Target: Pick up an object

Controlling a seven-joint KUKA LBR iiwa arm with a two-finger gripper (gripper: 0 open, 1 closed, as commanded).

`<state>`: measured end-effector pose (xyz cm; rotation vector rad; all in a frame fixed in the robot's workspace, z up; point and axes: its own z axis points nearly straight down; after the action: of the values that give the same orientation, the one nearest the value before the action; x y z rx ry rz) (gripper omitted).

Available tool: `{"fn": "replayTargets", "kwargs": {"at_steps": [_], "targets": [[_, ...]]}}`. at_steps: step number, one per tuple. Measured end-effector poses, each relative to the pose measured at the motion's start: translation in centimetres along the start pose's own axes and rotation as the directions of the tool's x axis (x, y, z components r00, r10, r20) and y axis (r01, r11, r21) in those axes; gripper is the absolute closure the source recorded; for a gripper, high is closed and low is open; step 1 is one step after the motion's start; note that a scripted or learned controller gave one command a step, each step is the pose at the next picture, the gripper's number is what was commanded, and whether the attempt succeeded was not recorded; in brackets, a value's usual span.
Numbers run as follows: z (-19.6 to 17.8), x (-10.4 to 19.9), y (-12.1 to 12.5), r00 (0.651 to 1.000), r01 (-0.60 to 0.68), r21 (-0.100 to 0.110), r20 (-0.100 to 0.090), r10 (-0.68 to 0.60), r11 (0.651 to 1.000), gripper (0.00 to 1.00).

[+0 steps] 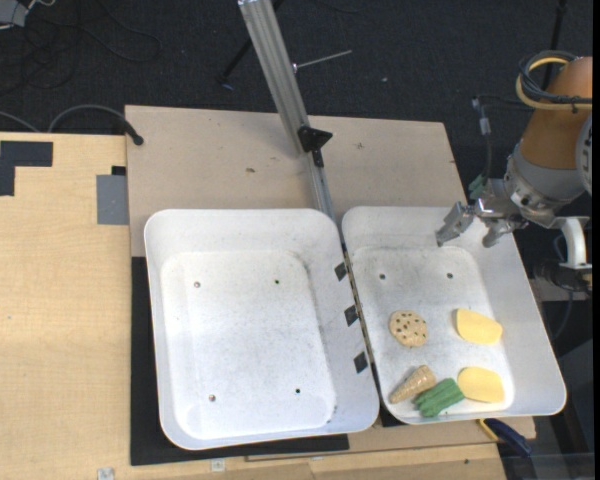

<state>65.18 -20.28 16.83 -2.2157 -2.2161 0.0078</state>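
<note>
Basically nothing was picked yet. Gripper (477, 224) hovered at the right bin's (540, 338) 1 o'clock edge, fingers spread apart, nothing between them. Candidates sat low in that bin: cookie (408, 328) near center, yellow piece (477, 326) at 3 o'clock of it, cone (412, 384), green toy (438, 398) and second yellow piece (481, 384) toward 6 o'clock. Descent, grasp and lift all remained, by my read.
</note>
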Motion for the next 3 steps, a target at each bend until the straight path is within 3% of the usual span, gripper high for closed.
{"fn": "replayTargets", "kwargs": {"at_steps": [1,2,3], "targets": [[6.4,0.0,0.2,1.000,0.001,0.000,0.000,-0.001,1.000,0.00],[4.9,-0.1,0.4,1.000,0.002,-0.007,0.002,-0.002,1.000,1.00],[-0.6,-0.7,1.3,1.000,0.002,-0.014,0.004,-0.002,1.000,1.00]]}}
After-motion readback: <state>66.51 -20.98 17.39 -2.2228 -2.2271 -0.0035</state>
